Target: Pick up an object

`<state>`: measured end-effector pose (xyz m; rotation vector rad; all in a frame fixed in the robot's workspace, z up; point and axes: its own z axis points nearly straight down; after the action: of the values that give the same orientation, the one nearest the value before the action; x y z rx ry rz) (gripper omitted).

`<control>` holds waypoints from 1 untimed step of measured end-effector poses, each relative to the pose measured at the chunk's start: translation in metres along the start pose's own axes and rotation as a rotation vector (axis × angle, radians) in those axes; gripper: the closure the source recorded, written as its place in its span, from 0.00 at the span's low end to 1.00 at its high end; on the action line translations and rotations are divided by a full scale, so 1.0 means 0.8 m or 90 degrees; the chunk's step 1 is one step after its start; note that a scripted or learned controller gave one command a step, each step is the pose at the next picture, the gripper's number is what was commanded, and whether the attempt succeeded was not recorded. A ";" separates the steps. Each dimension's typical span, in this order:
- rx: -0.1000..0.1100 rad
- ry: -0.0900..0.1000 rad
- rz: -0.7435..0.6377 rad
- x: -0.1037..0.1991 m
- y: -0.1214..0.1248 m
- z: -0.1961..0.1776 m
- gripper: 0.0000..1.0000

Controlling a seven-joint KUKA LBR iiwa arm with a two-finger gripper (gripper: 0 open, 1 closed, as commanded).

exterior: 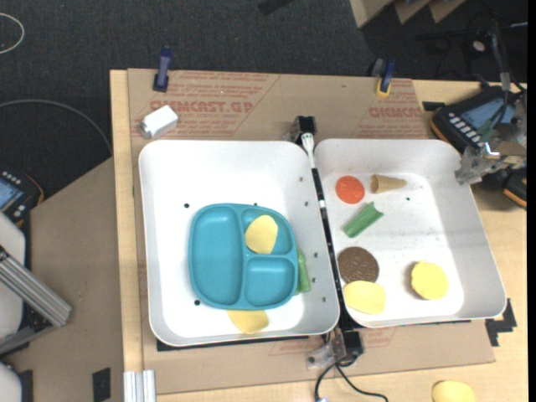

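Here, finds the gripper (479, 162) at the far right rim of the right bin (452, 216); cannot tell whether open or closed. Shows nothing clearly held. Holds, in that bin, a red disc (350, 189) and a tan cone (387, 182) at the far side, a green piece (363, 220) just nearer, then a brown round (358, 265) touching a yellow piece (365, 296). Keeps a teal divided plate (243, 255) in the left bin (167, 224).

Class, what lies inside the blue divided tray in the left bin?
One yellow piece lies in the tray's upper right compartment. Whatever is under the tray stays covered; a yellow item pokes out beneath its lower edge.
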<state>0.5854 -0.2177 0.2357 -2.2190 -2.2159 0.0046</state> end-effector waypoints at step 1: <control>-0.017 -0.005 -0.004 0.036 0.045 -0.192 1.00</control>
<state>0.6223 -0.1892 0.3891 -2.2289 -2.2413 -0.0166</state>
